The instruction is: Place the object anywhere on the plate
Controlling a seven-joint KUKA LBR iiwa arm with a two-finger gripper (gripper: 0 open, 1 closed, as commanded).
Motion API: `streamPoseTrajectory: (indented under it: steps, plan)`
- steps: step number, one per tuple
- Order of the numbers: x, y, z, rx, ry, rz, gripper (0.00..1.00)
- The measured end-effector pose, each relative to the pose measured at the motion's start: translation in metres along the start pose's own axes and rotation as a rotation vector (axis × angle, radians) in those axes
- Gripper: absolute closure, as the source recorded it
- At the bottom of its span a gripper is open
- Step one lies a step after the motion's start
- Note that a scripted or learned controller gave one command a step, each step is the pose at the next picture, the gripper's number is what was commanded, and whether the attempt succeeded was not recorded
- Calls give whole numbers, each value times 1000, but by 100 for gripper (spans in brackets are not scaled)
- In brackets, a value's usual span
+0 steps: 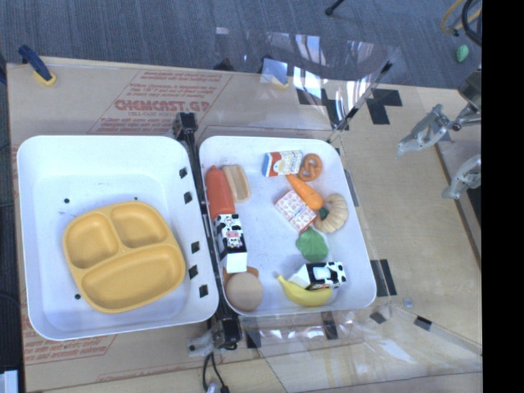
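Observation:
A yellow plate (pixel 123 256) with three compartments lies in the left white bin (pixel 41 170); nothing rests on it. The right bin (pixel 360 260) holds several toy foods: a red sausage (pixel 219 191), a carrot (pixel 304 191), a banana (pixel 304 293), a brown egg (pixel 243 291) and a cow-print carton (pixel 231 240). My gripper (pixel 438 155) hangs at the right, outside both bins and over the bare bench. Its two grey fingers (pixel 422 133) are spread apart with nothing between them.
Also in the right bin are a bun (pixel 237 182), a pretzel (pixel 311 167), a checked cracker pack (pixel 293 210), a green piece (pixel 311 244) and a second cow-print carton (pixel 326 274). A black divider (pixel 192 178) separates the bins.

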State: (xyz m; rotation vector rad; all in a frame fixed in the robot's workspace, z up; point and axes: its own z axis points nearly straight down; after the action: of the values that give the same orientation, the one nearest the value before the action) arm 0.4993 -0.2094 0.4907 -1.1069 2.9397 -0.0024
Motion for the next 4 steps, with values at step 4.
streamPoseTrajectory:
  steps: [4]
  plan:
    - [16,14,-53,-1,-1,-1085,0]
